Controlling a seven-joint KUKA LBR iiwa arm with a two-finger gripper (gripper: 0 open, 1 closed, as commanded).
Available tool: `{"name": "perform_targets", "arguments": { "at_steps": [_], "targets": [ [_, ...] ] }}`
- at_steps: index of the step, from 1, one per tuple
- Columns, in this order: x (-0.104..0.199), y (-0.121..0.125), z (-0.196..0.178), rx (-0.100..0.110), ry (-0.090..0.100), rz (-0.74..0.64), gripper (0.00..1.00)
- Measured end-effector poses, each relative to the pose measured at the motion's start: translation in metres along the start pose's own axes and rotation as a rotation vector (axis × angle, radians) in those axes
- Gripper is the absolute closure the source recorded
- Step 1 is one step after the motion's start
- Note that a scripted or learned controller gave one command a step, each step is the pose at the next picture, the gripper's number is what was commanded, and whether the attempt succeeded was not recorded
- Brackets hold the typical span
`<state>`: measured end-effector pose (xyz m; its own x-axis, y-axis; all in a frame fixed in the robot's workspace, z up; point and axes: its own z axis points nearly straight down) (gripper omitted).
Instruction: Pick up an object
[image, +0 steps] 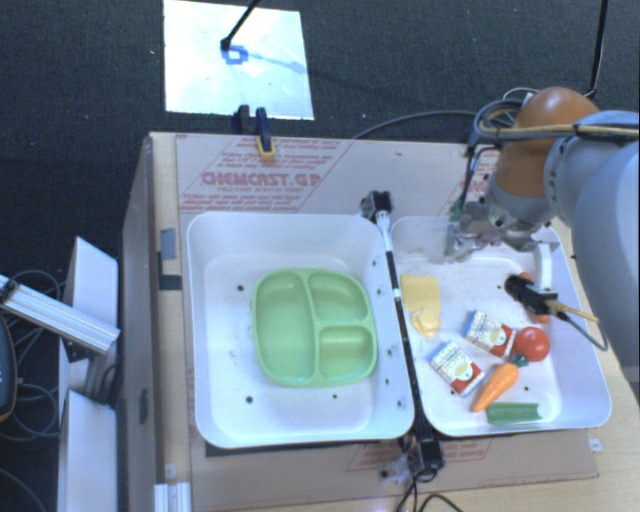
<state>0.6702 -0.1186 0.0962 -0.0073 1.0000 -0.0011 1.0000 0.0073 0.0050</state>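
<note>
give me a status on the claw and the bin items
Claw low over right white bin's far end. Pale yellow cheese wedge nearest, untouched. Nothing between them.

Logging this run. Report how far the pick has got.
Done: nothing looks lifted; the cheese wedge, two cartons, tomato, carrot and green stick all lie in the right bin. In hand: the gripper hangs over that bin's far corner. Left: grasp and raise one item.

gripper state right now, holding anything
Gripper: cannot be told; it is low over the far end of the right bin, with nothing seen in it.
</note>
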Motion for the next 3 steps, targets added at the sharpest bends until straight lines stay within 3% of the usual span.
{"name": "perform_targets", "arguments": {
  "at_steps": [1,3],
  "targets": [
    [0.0,0.0,0.0,0.0,0.0,0.0,0.0],
    [0.029,-0.001,0.011,0.003,0.001,0.002,0.0]
  ]
}}
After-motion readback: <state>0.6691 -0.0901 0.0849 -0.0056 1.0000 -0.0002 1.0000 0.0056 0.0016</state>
